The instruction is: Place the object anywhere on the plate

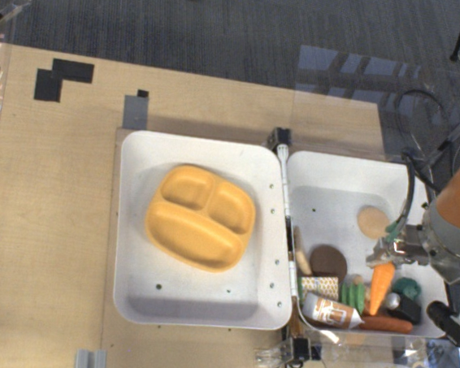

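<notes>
While the gripper (392, 252) clasps its top, the carrot (380, 288) hangs nearly upright, tip pointing down over the right bin (337, 178).

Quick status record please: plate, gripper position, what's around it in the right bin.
plate: yellow three-compartment plastic plate, in left white bin, nothing on it
gripper: two-finger gripper over right white bin, just above orange toy carrot
grasp: cannot tell
nearby: brown round disc, tan round disc, green toy pieces

Yellow three-compartment plate (201, 217) in left bin, orange carrot (380, 286) upright in right bin
</notes>
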